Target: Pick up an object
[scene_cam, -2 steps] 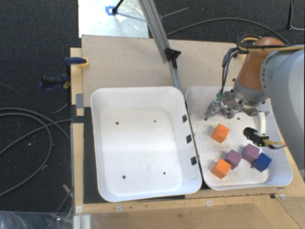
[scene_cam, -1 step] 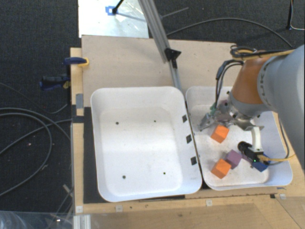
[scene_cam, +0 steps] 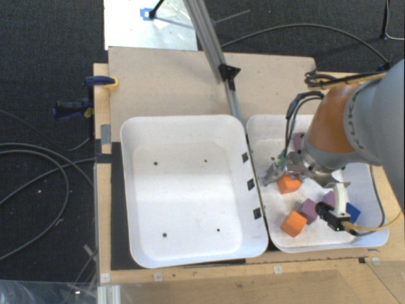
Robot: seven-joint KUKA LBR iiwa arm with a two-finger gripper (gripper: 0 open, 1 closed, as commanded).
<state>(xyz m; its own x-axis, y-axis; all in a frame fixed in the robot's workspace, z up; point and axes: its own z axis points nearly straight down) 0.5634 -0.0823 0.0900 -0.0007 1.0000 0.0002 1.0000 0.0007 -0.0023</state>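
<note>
My gripper point(scene_cam: 276, 171) is low inside the right bin point(scene_cam: 266, 132), near its left wall. An orange block point(scene_cam: 290, 184) lies right against the gripper's lower right side; I cannot see whether it is gripped. A second orange block point(scene_cam: 293, 223) rests near the bin's front edge, with a purple block point(scene_cam: 309, 209) touching it at the upper right. Another purple block point(scene_cam: 329, 199) and a blue block point(scene_cam: 352, 213) lie further right, partly behind the wrist's white fitting. A pink-purple block point(scene_cam: 297, 141) peeks out behind the arm.
The left bin point(scene_cam: 183, 189) sits beside the right one, their walls touching. A slanted metal pole point(scene_cam: 212, 43) crosses the bench's back and ends near the bins' shared corner. The arm's orange band point(scene_cam: 329, 125) overhangs the right bin. Cables lie on the floor at left.
</note>
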